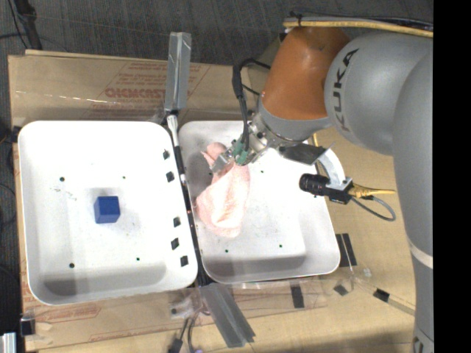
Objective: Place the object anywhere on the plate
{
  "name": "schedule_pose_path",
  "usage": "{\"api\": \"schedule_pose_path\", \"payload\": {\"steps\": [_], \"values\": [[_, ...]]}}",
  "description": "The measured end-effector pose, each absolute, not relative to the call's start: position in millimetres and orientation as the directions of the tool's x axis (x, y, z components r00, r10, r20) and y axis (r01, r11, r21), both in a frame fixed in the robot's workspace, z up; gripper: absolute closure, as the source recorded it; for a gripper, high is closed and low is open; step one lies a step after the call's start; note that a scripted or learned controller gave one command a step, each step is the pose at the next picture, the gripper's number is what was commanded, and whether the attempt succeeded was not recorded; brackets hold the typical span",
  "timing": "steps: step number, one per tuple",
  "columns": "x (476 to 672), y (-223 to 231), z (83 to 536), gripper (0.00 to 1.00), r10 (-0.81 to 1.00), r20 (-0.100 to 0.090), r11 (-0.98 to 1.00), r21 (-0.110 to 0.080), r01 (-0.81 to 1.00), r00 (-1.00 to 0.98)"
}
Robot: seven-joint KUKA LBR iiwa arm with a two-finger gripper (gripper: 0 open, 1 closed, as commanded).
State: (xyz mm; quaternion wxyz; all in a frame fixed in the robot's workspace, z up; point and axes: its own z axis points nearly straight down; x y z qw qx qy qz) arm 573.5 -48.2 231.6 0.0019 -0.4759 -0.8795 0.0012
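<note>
Gripper (239, 155) low over the right bin (316, 252) near its back-left corner, fingers clamped on the upper end of a limp pink object (224, 197) that trails toward the bin's left wall; blue cube (107, 209) in the middle of the left bin (44, 153).

the arm (368, 87) hides the right bin's (294, 263) far corner — tool (239, 153) indistinct.
</note>
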Motion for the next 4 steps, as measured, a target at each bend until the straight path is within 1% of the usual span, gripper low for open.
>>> {"api": "schedule_pose_path", "payload": {"steps": [1,2,3,4], "values": [[552.7,0.9,221.6,1.00,0.552,0.003,0.834,-0.003,0.552,-0.834],[543.1,44.9,216.9,1.00,0.182,0.004,0.983,-0.002,0.182,-0.983],[526.1,91.4,225.1,1.00,-0.006,0.006,1.000,-0.002,-0.006,-1.000],[526.2,91.2,225.2,0.00,-0.006,0.005,1.000,-0.002,-0.006,-1.000]]}}
